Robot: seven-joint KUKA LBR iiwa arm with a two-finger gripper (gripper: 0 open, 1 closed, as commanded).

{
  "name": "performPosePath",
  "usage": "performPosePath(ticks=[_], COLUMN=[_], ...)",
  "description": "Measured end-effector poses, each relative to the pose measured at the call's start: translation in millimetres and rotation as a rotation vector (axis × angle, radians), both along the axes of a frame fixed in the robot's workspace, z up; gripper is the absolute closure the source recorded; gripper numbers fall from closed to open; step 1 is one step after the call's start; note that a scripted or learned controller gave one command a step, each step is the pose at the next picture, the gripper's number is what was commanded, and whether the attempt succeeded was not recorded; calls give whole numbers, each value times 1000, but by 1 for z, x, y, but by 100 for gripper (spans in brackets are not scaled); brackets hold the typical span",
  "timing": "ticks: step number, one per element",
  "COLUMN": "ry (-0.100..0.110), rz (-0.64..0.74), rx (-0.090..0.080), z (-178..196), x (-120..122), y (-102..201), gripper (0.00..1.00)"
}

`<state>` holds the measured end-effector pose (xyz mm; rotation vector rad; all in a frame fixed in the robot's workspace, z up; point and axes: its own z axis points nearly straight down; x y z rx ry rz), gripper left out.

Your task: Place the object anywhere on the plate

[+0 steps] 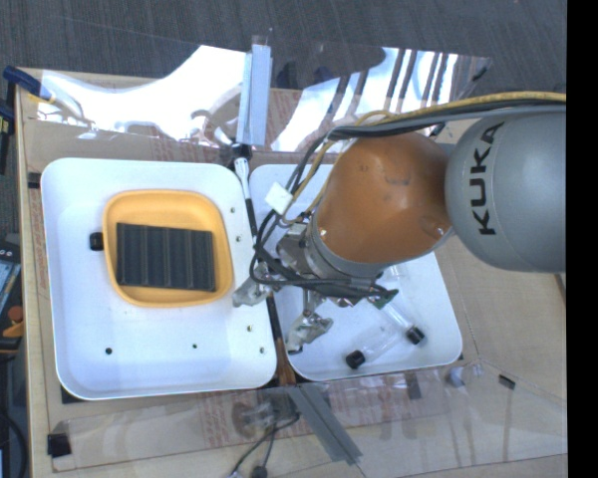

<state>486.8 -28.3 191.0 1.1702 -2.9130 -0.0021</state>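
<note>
claw [309, 329]: state cannot be told, low in right bin [434, 312]
step: object must be gripped firmly, then carried left to yellow plate [167, 247]

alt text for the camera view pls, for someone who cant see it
A grey and orange robot arm reaches from the right over the right white bin, its gripper low near a small clear object with black ends. In the left bin sits a yellow plate bearing a dark ridged block.

A dark ribbed object [166, 256] lies flat on the yellow plate [130, 210].
</note>
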Motion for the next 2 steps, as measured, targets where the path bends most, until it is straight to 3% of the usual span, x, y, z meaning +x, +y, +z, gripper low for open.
performPosePath(ticks=[1,2], ry=[-4,-4], rz=[231,329], rx=[1,1], z=[1,1], x=[45,58], y=[-44,83], gripper=[0,0])
